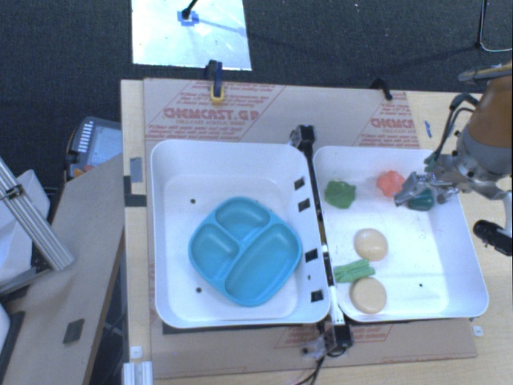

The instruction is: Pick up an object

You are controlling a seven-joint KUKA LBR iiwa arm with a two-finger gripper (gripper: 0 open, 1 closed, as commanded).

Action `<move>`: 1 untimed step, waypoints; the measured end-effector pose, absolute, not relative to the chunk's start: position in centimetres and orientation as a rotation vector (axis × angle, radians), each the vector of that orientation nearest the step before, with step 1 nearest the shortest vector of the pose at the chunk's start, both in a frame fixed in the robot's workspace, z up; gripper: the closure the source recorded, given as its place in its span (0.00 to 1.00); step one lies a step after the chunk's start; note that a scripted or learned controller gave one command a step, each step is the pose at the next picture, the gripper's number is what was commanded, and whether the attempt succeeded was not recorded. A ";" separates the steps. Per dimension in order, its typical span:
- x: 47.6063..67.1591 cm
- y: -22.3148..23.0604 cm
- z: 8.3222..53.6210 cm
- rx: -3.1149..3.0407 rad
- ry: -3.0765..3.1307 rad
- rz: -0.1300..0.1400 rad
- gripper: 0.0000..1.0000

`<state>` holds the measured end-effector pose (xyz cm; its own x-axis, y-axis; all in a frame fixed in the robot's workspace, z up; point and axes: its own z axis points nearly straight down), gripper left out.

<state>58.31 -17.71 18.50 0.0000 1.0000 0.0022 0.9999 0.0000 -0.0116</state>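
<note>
**Gripper low over a teal piece in the right bin**

A small teal object [420, 201] sits near the far right side of the right bin [457, 291], just beside the gripper [413, 191], which is low in the bin at that spot. The metal fingers point left toward an orange-red lump [389, 183] lying just beside them. Whether the fingers are apart or closed on the teal piece cannot be told from this angle.

Further left in the same bin lies a green toy [340, 193], close to the dividing wall. Toward the near side are a cream round piece [370, 244], a green strip [354, 271] under it, and a second pale round piece [368, 294] nearest the front edge.

The left bin [176, 175] holds a blue divided plate [244, 249], set slantwise. The arm [489, 135] enters from the right, its orange band above the wrist.
</note>
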 end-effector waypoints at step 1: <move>58.6 -17.7 19.3 -2.219 -2.226 -0.001 0.00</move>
